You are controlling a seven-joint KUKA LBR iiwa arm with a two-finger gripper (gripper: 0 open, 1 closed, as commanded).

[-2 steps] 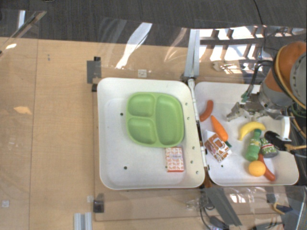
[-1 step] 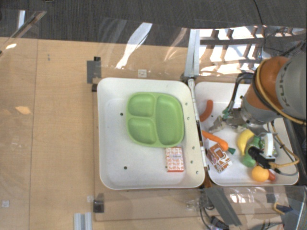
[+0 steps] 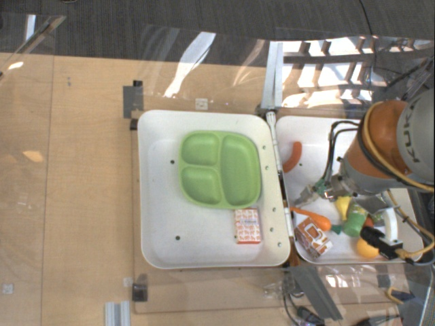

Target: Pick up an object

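2 bins. Left bin (image 3: 156, 202): green divided plate (image 3: 221, 168), small red-white box (image 3: 247, 225) touching its lower edge. Right bin (image 3: 309, 138): red sausage-shaped piece (image 3: 293, 156), orange-white carton (image 3: 314, 236), then green and yellow pieces (image 3: 355, 221) under the gripper (image 3: 325, 187); grip state not discernible.

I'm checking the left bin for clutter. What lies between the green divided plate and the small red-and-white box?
Nothing. In the camera view the small red-and-white box sits just below the green divided plate, near its lower right corner, with bare bin floor between.
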